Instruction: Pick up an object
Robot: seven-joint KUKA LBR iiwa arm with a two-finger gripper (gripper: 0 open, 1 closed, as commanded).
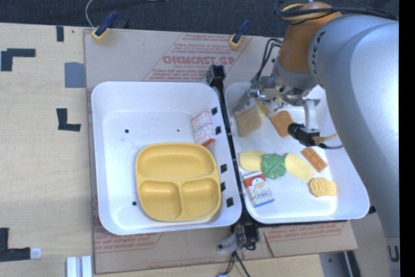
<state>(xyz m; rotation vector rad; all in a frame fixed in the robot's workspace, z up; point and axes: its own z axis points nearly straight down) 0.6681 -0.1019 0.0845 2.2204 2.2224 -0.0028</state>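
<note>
Down at the far end of the right bin (343, 201) we see the pincer (259, 99) lowered among the toy food, the grey arm (353, 74) with its orange band (299, 48) reaching in from the right. Whether it is open or closed we cannot tell; the wrist and cabling crowd that spot, and nothing is plainly caught in it. Just beside it, toward us, lies a tan bread-like piece (248, 121), which we judge to be the likeliest target, since the pincer sits right at its upper edge; we cannot say whether they touch. An orange piece (281, 122) lies just right of the bread, close enough that a descent here could nudge it. Further toward the near rim are a pale yellow piece (250, 159), a green leafy item (273, 165) touching it, a yellow oval (298, 167), a small orange block (314, 159), a corn-like cob (322, 188) and a small carton (259, 190), all well apart from the pincer and lying flat, as loose things would settle in a shallow tray. In the left bin (107, 139) a yellow divided plate (177, 180) rests near the front, with a small red-and-white box (203, 128) leaning by the dividing wall. Both bins sit on a cardboard sheet (149, 55) clipped to the tabletop (39, 159), presumably to keep them from sliding. We judge the pick as not yet done.
</note>
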